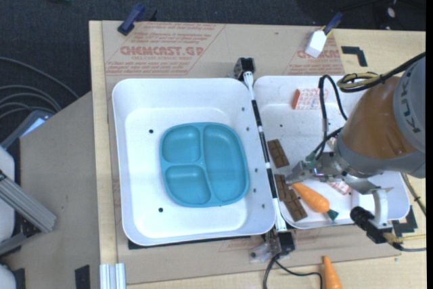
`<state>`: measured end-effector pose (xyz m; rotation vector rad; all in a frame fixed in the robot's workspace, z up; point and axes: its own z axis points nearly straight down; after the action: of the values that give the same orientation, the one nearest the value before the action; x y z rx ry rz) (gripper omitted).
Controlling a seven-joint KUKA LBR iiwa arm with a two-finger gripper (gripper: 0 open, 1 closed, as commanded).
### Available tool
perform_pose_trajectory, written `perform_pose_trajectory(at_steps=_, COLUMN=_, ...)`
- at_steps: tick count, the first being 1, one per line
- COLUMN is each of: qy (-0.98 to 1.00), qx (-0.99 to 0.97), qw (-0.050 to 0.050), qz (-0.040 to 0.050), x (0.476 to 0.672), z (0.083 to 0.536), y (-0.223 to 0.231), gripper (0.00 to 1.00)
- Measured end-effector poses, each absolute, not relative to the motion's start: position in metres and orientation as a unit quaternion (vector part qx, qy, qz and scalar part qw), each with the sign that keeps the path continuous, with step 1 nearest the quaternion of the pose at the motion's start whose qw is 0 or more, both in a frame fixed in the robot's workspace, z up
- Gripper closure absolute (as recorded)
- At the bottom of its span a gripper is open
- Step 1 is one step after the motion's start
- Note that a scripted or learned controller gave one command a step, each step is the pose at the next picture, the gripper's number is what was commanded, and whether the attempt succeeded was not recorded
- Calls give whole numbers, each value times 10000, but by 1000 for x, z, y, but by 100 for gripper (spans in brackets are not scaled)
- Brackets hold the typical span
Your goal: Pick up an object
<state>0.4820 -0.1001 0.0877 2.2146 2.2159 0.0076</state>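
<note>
In the right bin (284, 88), a toy carrot (312, 198) with a green tip lies near the front edge. Beside it on the left is a brown bar (291, 200), and a second brown bar (277, 153) rests further back along the bin's left wall. A small orange and white packet (306, 99) sits at the back of the bin. My gripper (301, 174) reaches in from the right, low over the bin, just above the carrot and next to the front brown bar. The grey and orange arm hides the bin's right part. A pink and white item (338, 186) peeks out under the wrist.
The left bin (135, 145) holds a blue divided plate (203, 164). A black divider clamp (244, 67) sits between the bins at the back. A white block (316, 45) and a blue clip (132, 19) lie on the board behind. Cables run at the left.
</note>
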Motion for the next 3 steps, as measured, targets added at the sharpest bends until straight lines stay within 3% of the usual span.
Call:
perform_pose_trajectory(at_steps=1, qy=7071, qx=7071, qw=4, qz=1, x=529, z=128, y=-121, gripper=0)
perform_pose_trajectory(at_steps=2, qy=7069, qx=7074, qw=-15, qz=-6, x=481, z=115, y=-95, gripper=0)
perform_pose_trajectory(at_steps=3, qy=7068, qx=7074, qw=5, qz=-1, x=479, z=136, y=-122, gripper=0)
